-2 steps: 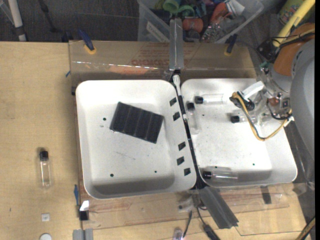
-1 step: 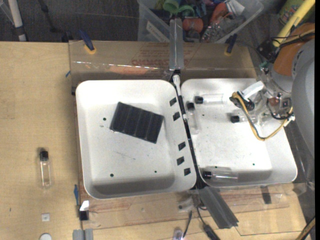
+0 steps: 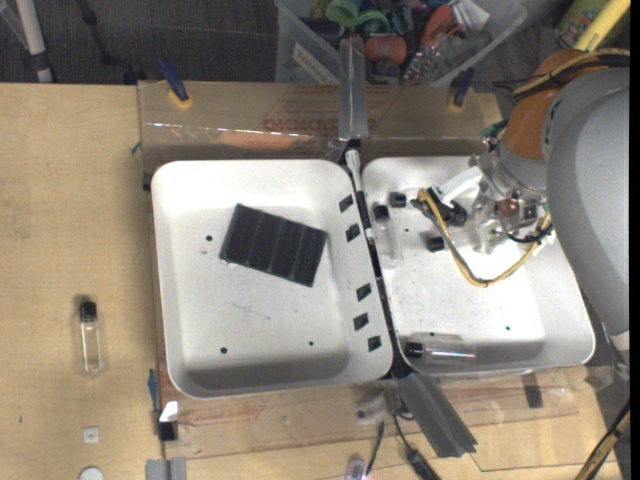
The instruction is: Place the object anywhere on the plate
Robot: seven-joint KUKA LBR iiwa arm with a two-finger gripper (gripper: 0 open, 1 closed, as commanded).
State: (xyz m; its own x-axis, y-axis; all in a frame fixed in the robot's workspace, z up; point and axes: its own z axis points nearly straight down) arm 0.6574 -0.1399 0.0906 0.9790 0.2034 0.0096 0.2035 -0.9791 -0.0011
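Out on the bare bench at the far 9 o'clock side a capped vial (image 3: 90,336) stands by itself, well apart from the work. The left bin (image 3: 200,363) holds the black ridged plate (image 3: 273,245), lying flat near the bin's middle, a touch toward 12 o'clock and skewed to the walls. Nothing rests on it, so the placing is not yet done. In the right bin (image 3: 525,323), a small dark-capped vial (image 3: 386,233) lies at 9 o'clock close to the divider. A small black piece (image 3: 435,241) sits toward 10 o'clock, and a clear tube (image 3: 440,347) lies along the 6 o'clock rim. I'd guess the object is one of these, though I can't say which. The gripper (image 3: 478,230) hangs low over the right bin around 12 o'clock, just beside the black piece. From here I cannot tell whether the claw is spread, pressed together, or pinching anything. To my eye the step is the pick: come straight down centred on the piece, lift clear of the divider, carry toward 9 o'clock, and release low over the plate's middle so nothing rolls off the ridges.
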